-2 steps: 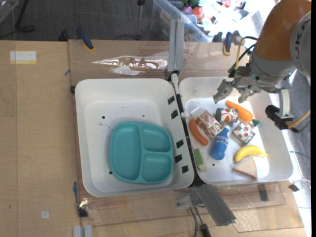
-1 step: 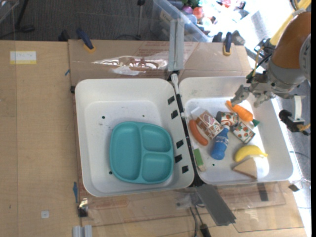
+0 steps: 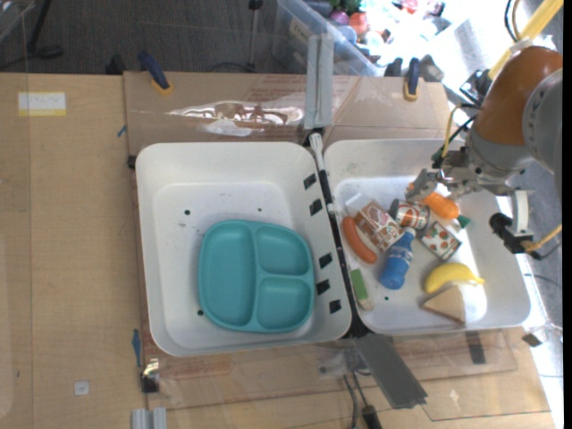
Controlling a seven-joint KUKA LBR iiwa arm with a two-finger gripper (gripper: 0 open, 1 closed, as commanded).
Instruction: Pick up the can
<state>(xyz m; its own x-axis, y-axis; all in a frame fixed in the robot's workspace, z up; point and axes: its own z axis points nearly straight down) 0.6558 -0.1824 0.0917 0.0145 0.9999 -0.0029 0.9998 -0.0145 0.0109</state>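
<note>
Red-and-white small metal can (image 3: pixel 411 216) lies on side in right white plastic bin (image 3: pixel 506 307), toward far wall, wedged among clutter: orange carrot-shaped toy (image 3: pixel 441 206) just right, patterned carton (image 3: pixel 377 224) left, blue plastic bottle (image 3: pixel 397 260) nearer camera. Tight packing leaves little finger room. Two-finger gripper (image 3: pixel 427 183) hovers just above, likely lining up descent; fingers' spread cannot tell. Teal divided plate (image 3: pixel 256 276) sits alone in left white bin (image 3: pixel 161 239).
</note>
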